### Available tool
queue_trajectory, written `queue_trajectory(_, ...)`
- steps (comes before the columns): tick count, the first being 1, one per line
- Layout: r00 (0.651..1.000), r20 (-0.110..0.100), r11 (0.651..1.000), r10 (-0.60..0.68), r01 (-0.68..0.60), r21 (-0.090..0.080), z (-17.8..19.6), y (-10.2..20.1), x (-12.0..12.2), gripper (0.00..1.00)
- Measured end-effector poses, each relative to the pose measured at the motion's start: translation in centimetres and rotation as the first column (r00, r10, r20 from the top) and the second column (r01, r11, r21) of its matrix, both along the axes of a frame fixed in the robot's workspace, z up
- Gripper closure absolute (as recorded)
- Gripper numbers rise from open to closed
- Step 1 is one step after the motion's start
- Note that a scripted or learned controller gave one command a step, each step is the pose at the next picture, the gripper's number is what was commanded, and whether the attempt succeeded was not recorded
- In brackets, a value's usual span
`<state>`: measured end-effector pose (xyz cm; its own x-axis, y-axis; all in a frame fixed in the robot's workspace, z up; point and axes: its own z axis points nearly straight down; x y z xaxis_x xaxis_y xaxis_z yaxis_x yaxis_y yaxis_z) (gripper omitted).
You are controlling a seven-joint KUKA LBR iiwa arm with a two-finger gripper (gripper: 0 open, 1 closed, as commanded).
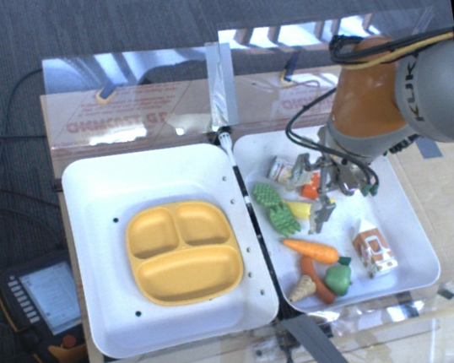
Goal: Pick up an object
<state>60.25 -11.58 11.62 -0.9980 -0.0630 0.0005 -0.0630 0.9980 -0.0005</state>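
Note:
My gripper (312, 193) hangs low over the upper middle of the right bin (403, 217), below the arm's orange band (364, 103). Its two grey fingers (323, 214) stand apart, open. Between them lie a small yellow piece (300, 208) and a small orange-red piece (316, 181); nothing is lifted. Left of the gripper lie two green toy vegetables (268, 195) (285, 221). Below it lie an orange carrot (310, 249), a brown sausage (309, 269), a green round fruit (339, 278) and a small carton (373, 251).
The left bin (94, 206) holds a yellow divided plate (185, 250). A pale wrapped item (279, 168) lies near the right bin's upper left. A ridge between the bins (248, 216) runs just left of the green pieces. Cables and a handheld pendant (41, 300) lie at far left.

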Motion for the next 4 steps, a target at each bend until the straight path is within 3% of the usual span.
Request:
queue_trajectory(1,1.0,0.017,1.0,-0.014,0.014,-0.006,-2.5,1.0,-2.9,0.0)
queue_trajectory(2,1.0,0.007,1.0,-0.002,0.002,-0.005,-2.6,0.8,2.6,0.0)
queue_trajectory(3,1.0,0.012,1.0,-0.007,0.007,-0.005,-2.5,-4.0,-6.5,0.0)
queue_trajectory(4,0.992,0.017,0.992,-0.126,0.126,0.001,-2.5,2.5,2.0,0.0)
